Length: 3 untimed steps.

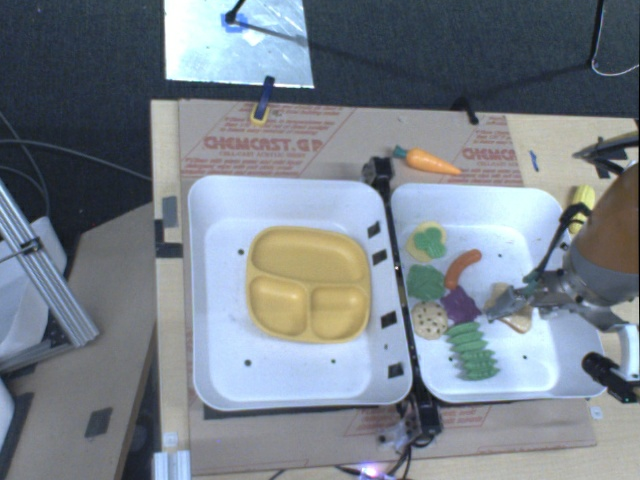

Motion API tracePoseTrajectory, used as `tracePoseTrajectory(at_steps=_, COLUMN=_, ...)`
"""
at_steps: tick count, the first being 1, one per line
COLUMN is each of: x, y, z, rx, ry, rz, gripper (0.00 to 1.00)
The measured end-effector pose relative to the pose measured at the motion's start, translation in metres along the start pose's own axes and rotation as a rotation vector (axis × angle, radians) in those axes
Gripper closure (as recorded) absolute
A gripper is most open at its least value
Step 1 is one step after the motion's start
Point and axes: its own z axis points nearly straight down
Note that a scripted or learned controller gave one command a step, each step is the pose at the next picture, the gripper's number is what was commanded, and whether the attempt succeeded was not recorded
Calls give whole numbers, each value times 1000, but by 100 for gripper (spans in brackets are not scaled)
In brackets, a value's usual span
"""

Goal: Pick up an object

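End effector (510, 308) low in the right bin (540, 206), at three o'clock from the toy-food cluster, tips spread just over a tan bread slice (516, 319); nothing gripped. Purple piece (461, 305), cookie (430, 319) and green pea pod (472, 352) close at nine o'clock. Risk: flat slice sliding out on closing, or tips nudging neighbours instead

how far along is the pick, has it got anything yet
Done: the arm has reached into the right bin, and the pincer is down among the toy food. In hand: it sits beside a tan, bread-like piece, but nothing is visibly between its tips. Left: grasping and lifting. The sausage, cookie and pea pod lie on the bin floor.
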Motion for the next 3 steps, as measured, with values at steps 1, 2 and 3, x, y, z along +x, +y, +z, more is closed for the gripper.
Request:
tracePoseTrajectory(at_steps=1, x=81, y=-14, z=36, rx=1, ry=4, rz=-11, gripper=0)
tracePoseTrajectory(at_steps=2, x=76, y=-12, z=23, rx=-5, ry=0, rz=-6, gripper=100)
tracePoseTrajectory(at_steps=3, x=182, y=4, z=-71, rx=-13, ry=5, rz=-19, gripper=100)
